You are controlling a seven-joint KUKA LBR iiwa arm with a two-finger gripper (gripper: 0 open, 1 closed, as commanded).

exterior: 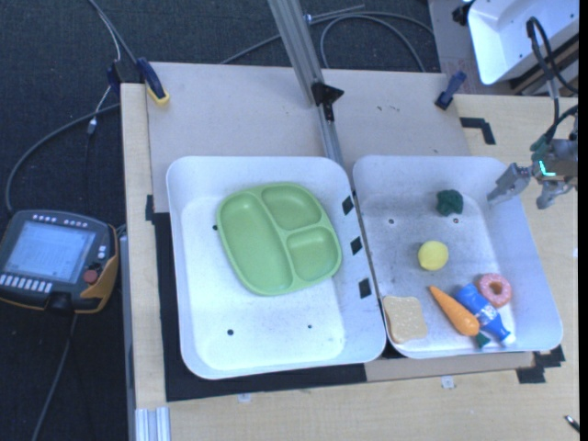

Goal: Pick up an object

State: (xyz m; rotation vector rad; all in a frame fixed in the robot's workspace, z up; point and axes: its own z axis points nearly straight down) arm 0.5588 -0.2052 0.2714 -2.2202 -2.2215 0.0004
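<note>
Right now you're looking at the pincer (531, 184) hanging at the right bin's (386, 177) outer rim, upper right corner, w/ nothing between its fingers; they're looking spread apart, though it's small and partly cut off, so don't bank on that. Candidates are sitting in the right bin: green toy (449, 201) nearest, yellow ball (434, 254) mid-bin, then carrot (454, 310), blue bottle (483, 312), pink donut (496, 288) and bread slice (405, 318) crowding the near corner. Risk: you're dropping onto the rim, or the ball's rolling off under one finger. The green plate (279, 237) is lying in the left bin.
</note>
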